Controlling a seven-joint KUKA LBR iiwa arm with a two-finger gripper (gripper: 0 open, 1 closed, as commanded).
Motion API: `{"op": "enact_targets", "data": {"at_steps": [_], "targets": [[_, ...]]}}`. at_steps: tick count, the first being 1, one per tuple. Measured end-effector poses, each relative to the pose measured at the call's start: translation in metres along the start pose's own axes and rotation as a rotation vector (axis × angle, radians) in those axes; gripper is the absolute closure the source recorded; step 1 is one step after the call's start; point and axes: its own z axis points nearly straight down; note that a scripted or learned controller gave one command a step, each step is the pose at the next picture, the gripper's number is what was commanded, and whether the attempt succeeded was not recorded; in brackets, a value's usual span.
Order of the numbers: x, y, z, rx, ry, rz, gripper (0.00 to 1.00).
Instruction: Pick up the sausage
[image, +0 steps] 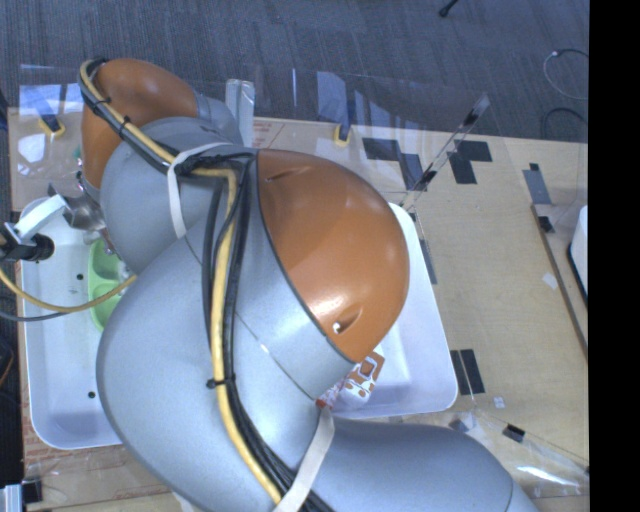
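The grey arm with its orange band (330, 260) covers most of the camera view and hides the middle of both bins. Its wrist end reaches to the upper left over the left bin (50, 400), where a white and metal part (45, 215) sticks out. A green object (103, 285) lies in the left bin, partly hidden by the arm. I cannot make out a sausage in the parts of the bins that show.
The right bin (425, 330) shows only its right rim and corner. A small red and white item (362, 378) peeks out beside the arm in that bin. Bare wooden bench (500, 280) with black tape marks lies to the right.
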Motion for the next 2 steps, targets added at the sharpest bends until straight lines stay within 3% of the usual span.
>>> {"op": "enact_targets", "data": {"at_steps": [1,2], "targets": [[-0.016,0.007,-0.152,-0.022,0.011,0.228,1.00],[-0.023,0.000,-0.129,-0.019,0.002,-0.045,1.00]]}}
